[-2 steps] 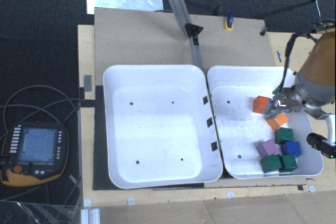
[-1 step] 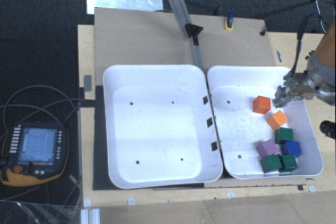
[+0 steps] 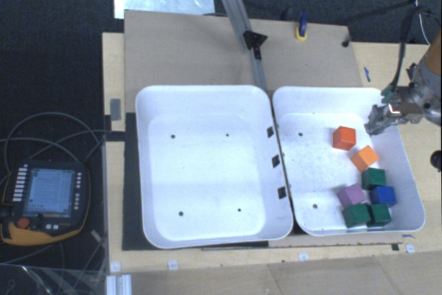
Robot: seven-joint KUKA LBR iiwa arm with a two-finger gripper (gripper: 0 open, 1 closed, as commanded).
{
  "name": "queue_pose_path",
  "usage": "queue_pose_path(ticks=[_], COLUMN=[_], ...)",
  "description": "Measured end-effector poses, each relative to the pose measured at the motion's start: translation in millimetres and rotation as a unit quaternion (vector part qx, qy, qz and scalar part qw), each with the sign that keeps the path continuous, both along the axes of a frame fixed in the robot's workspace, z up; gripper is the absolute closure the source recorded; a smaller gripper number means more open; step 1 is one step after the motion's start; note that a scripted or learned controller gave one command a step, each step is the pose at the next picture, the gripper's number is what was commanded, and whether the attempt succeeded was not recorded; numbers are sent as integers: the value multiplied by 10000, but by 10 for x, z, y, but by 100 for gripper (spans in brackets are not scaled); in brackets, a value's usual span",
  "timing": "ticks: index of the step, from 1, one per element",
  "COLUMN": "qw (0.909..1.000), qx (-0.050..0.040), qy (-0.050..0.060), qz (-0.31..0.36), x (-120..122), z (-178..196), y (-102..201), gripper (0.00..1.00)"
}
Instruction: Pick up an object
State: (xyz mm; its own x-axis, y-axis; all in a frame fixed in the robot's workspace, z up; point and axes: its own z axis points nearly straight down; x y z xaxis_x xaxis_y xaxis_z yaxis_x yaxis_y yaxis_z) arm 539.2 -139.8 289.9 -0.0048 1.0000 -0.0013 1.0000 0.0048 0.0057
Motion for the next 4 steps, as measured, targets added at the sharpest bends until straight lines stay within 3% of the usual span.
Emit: queue_pose_path(ticks=[4], qw=[10000], qx=[20], qy=[21], qz=[31], x=[-155], z=[-71], y=[2012], gripper=[100])
